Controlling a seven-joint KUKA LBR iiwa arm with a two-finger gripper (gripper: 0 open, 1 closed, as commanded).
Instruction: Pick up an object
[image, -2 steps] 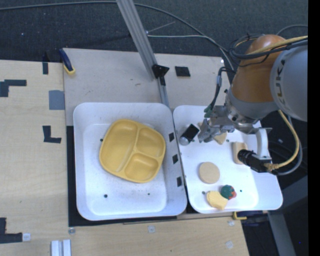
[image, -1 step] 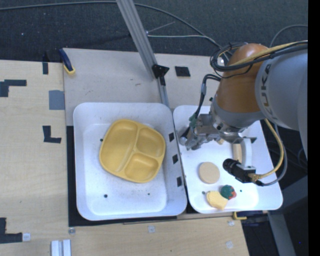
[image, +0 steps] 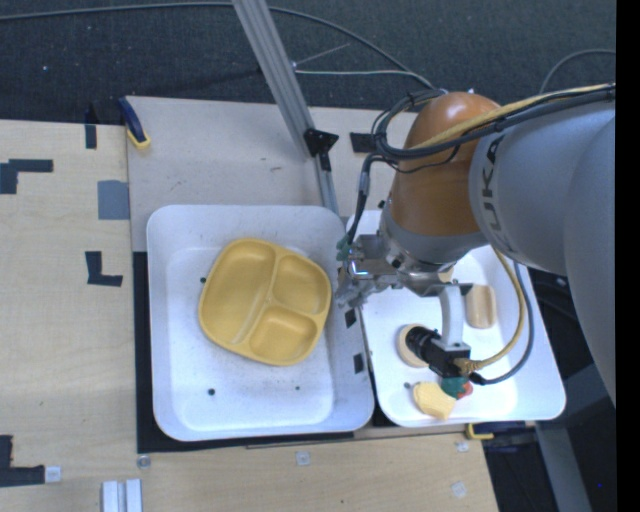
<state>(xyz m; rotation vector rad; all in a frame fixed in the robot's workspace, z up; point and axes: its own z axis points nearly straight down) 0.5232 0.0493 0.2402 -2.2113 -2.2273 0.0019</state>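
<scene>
Camera view puts the gripper (image: 362, 278) low over the ridge between the two bins, tucked under the arm, so I cannot tell whether it is open or closed, and nothing shows held in it. A yellow plate (image: 265, 300) lies flat in the left bin (image: 170, 330) just beside it. A good grasp probably means pinching the plate's near rim, or moving over the yellow lump (image: 433, 401) in the right bin (image: 540, 395), clear of the walls.
</scene>
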